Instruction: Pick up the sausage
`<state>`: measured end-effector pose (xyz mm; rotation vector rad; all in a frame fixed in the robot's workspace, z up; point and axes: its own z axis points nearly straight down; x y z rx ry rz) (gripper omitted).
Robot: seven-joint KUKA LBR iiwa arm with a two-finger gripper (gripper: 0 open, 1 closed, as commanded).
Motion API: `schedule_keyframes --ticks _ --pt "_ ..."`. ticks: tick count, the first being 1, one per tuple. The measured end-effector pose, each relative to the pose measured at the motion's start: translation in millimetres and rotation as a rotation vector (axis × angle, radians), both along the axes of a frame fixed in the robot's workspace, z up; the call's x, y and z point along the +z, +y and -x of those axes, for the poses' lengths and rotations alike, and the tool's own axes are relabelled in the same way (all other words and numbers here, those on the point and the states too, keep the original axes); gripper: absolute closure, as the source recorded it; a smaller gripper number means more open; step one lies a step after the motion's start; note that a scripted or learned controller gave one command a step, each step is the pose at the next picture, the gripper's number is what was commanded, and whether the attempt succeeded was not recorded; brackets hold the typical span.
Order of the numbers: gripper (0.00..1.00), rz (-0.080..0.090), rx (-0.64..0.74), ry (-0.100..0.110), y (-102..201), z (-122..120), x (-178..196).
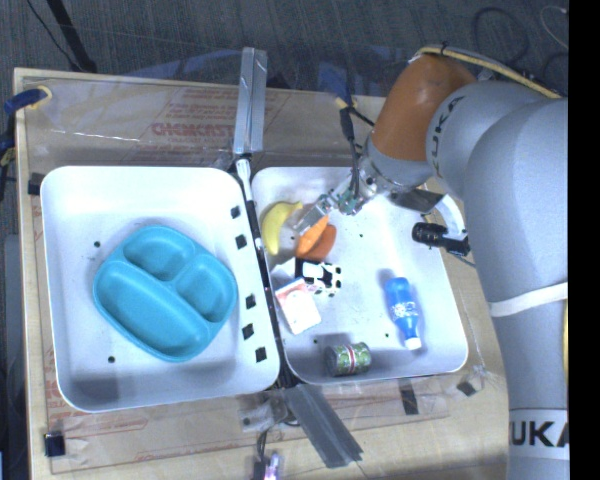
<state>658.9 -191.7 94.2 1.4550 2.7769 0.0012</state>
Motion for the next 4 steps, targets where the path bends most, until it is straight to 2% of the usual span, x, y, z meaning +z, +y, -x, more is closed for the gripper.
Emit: schedule_keyframes --ticks 1,2,3,4 --pt "1.0 0.003 0.005 -0.006 0.9 -1.5 11.1" --pt "1.0 -0.003 -0.351 0.005 15.3 1.5 86.8" --pt "1.0 -0.004 -0.648 0.012 36.3 2.8 33.8" --pt "1.0 -0.004 -0.659 0.007 94.4 13.4 137.3"
